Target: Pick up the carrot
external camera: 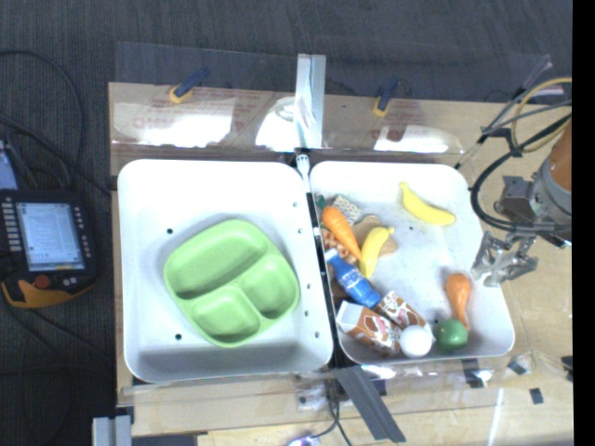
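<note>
A wooden tabletop (130,100) carries two white bins. The pincer (503,260) hangs at the right bin's (437,170) outer edge, empty; its spread I cannot tell. The carrot (340,229) lies well apart, by the divider, touching one of two bananas (374,247), so a grab could catch that instead. One green plate (232,280) sits left

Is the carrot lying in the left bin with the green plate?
No, the carrot lies in the right bin beside a banana, while the green plate sits in the left bin.
</note>
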You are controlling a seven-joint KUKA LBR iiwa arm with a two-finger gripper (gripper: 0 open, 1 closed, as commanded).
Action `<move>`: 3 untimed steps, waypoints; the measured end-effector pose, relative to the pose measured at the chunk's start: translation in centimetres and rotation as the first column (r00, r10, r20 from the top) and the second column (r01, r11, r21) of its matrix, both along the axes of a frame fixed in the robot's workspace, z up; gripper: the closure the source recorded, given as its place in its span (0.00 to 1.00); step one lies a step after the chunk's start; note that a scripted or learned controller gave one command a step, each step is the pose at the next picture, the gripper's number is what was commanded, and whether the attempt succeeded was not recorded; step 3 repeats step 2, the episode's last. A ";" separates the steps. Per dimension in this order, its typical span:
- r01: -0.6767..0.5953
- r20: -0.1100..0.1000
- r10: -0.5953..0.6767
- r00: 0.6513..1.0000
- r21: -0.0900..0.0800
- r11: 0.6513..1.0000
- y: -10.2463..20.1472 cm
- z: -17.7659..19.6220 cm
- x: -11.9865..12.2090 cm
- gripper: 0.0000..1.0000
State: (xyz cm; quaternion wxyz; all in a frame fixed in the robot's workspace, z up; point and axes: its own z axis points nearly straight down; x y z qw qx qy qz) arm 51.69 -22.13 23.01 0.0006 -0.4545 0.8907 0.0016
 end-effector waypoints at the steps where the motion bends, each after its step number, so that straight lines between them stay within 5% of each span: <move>1: -0.155 0.007 0.155 0.988 -0.003 0.988 -0.1 7.1 -0.4 1.00; 2: -0.464 0.000 0.464 0.886 0.001 0.886 0.0 -0.6 -1.8 1.00; 3: -0.464 0.000 0.464 0.886 0.001 0.886 0.0 -0.6 -1.8 1.00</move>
